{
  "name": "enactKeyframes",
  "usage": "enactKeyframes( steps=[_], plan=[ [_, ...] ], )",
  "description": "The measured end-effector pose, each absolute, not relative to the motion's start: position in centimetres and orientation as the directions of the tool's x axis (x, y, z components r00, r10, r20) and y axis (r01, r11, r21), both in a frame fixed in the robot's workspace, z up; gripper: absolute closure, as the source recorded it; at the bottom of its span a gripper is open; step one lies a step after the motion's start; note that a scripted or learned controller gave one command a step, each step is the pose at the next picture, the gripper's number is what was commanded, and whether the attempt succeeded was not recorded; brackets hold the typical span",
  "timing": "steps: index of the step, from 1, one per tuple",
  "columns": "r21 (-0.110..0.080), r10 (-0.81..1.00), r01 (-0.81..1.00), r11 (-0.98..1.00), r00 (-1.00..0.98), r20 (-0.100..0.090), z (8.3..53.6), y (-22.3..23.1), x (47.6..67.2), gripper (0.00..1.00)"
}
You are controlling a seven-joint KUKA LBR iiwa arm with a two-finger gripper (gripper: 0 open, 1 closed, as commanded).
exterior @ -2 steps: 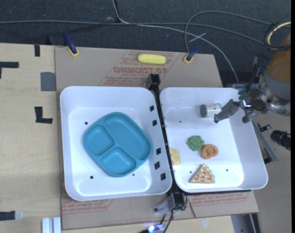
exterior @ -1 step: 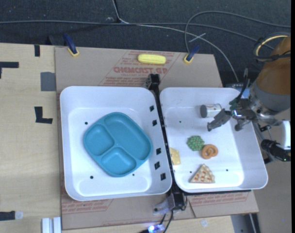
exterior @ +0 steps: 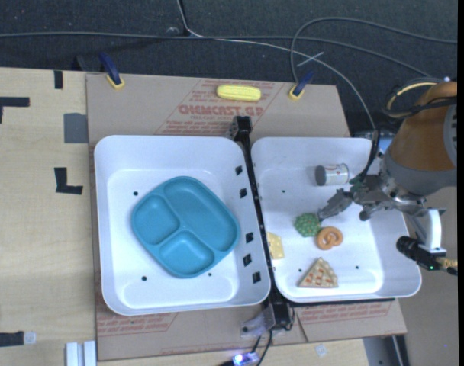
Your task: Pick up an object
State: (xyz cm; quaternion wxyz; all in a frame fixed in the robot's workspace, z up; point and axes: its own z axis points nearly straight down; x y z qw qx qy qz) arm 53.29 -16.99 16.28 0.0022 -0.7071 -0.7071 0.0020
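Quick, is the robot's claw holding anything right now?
Gripper: open, holding nothing, poised beside the green broccoli and above the orange pretzel.

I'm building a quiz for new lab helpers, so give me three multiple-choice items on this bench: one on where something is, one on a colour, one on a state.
1. Where does the blue divided tray lie?
A. in the left bin
B. in the right bin
C. on the cardboard behind the bins

2. What colour is the toy corn on the cardboard?
A. red
B. yellow
C. purple

3. How is the pizza slice placed?
A. clamped in the gripper
B. lying loose on the right bin's floor
C. stacked on the tray

Answers:
1 A, since the tray rests inside the left bin.
2 B, since the corn is plainly yellow.
3 B, since the slice lies by the near wall of the right bin, apart from the gripper.
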Motion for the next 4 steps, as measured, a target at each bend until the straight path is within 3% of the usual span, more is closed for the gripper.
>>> enactKeyframes(
  steps=[1,2,4],
  plan=[
    [-0.007,1.000,1.000,0.001,-0.001,0.001,9.9,-17.1,52.7,0.00],
    [-0.002,1.000,1.000,0.003,-0.003,0.001,11.3,-17.0,52.9,1.00],
    [0.004,1.000,1.000,0.001,-0.001,-0.001,20.9,-16.9,52.2,1.00]
  ],
)
